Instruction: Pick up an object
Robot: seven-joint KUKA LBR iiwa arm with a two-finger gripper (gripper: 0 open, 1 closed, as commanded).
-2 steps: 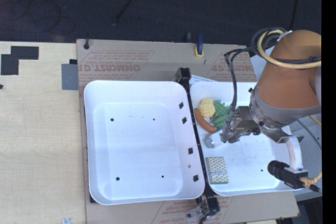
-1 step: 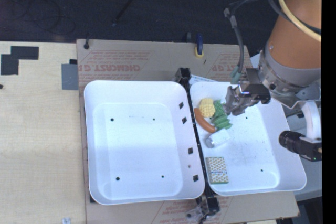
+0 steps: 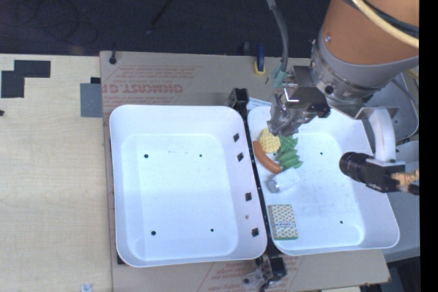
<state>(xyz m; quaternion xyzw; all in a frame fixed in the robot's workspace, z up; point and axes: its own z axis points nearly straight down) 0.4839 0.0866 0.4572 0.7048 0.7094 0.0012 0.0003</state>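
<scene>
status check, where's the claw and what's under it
Claw low in right bin, over yellow corn. Orange sausage and green pods crowd it. Small box lies apart.

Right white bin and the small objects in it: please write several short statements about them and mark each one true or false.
1. The yellow corn-shaped toy lies in the right white bin. True.
2. The orange sausage-shaped toy lies in the left white bin. False: it lies in the right bin, near the divider.
3. The small green and white packet lies nearer the bin's front edge than the corn toy. True.
4. The gripper is over the left bin. False: it is over the right bin, at the corn toy.
</scene>
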